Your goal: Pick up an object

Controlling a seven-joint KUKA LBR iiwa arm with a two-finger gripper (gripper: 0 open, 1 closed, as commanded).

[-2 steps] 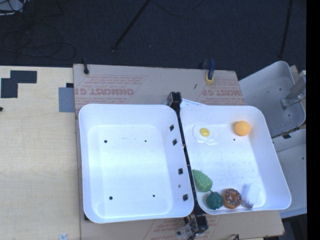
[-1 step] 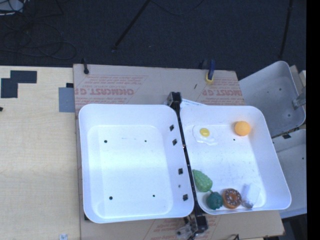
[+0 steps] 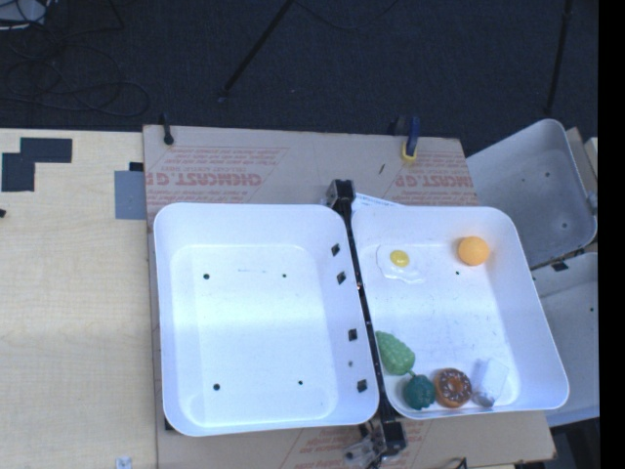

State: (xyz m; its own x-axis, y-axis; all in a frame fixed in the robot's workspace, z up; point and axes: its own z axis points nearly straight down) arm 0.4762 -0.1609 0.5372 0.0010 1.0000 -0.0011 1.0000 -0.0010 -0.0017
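The right bin [image 3: 508, 262] holds several small objects. An orange ball [image 3: 473, 250] lies near its far right corner. A fried egg toy [image 3: 400, 262] lies at the far left of that bin. Along the near side sit a light green leafy piece [image 3: 395, 352], a dark teal lump [image 3: 420, 392], a brown sprinkled donut [image 3: 451, 387] and a pale white piece [image 3: 491, 377].
The left bin [image 3: 176, 262] stands beside the right one, joined by a black clip strip [image 3: 352, 301]. Both rest on a cardboard sheet [image 3: 244, 169] on the wooden bench. A grey metal plate [image 3: 537, 184] stands at the right.
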